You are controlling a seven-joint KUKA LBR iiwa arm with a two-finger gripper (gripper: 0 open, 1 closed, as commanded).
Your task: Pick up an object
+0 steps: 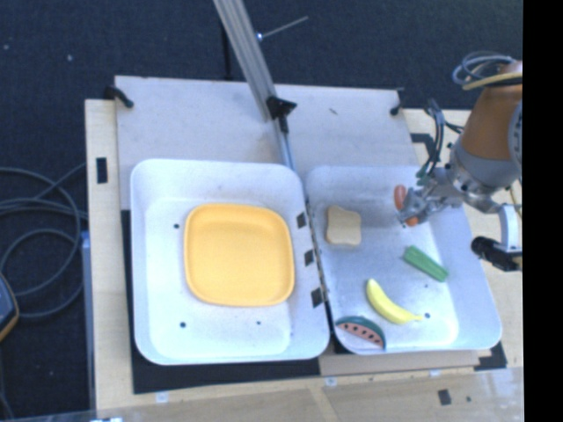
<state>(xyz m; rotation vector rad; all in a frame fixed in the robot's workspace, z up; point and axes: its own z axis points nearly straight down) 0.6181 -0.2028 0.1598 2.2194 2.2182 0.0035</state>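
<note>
My gripper (412, 214) hangs low over the far right part of the right bin (471, 323), at the end of the grey arm with the orange band (489, 120). A small orange-red object (400, 197) lies right against its left side; whether it sits between the fingers is hidden. A beige block (343, 226) rests to the left near the bin's divider. A green piece (426, 264) lies just below the gripper. A yellow banana (390, 303) and a watermelon slice (361, 332) sit at the bin's near edge.
The left bin (158, 323) holds a square yellow plate (238, 254). A slanted metal pole (250, 51) rises from the back between the bins. Cables (35, 236) lie off the bench on the left.
</note>
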